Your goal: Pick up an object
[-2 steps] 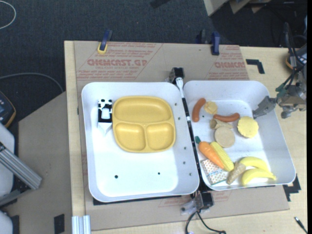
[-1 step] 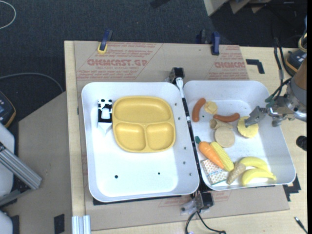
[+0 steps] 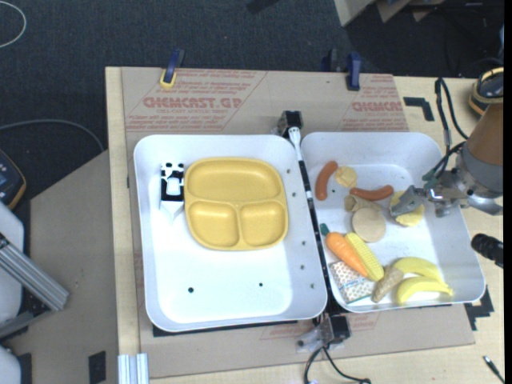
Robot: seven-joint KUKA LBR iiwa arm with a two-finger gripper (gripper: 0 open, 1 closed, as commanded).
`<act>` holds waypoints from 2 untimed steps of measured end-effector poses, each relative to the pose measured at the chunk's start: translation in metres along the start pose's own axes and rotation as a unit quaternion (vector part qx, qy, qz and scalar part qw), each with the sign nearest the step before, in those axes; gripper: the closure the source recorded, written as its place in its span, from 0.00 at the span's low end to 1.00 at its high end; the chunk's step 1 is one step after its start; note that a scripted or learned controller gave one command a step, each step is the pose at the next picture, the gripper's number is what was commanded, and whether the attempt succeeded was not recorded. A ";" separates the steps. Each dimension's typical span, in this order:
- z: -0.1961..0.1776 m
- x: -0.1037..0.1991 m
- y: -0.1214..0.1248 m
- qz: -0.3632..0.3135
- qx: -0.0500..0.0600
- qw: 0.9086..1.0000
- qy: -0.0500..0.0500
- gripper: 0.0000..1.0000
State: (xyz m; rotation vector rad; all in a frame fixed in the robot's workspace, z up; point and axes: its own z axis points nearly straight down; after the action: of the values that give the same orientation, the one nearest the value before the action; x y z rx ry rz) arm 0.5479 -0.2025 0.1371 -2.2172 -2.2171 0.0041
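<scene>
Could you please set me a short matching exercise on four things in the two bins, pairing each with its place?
Things:
1. yellow divided plate
2. carrot
3. bananas
4. gripper

Places:
A. near right corner of the right bin
B. over a small yellow piece, at the right bin's right side
C. in the left bin
D. beside the corn cob, near the divide between the bins

Pairs: 1-C, 2-D, 3-A, 4-B

a robotics lab — a clamped tabletop (image 3: 240, 94) with two white bins (image 3: 160, 294), loose cables (image 3: 448, 114), dark carpet (image 3: 120, 22) — toy food (image 3: 352, 250).
</scene>
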 end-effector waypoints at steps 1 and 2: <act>0.054 0.001 -0.001 0.000 0.000 1.000 0.000 0.00; 0.039 0.000 0.001 0.000 -0.004 1.000 -0.001 1.00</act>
State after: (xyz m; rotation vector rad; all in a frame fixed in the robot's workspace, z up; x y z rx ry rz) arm 0.5485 -0.2025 0.0977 -2.2228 -2.2217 -0.0008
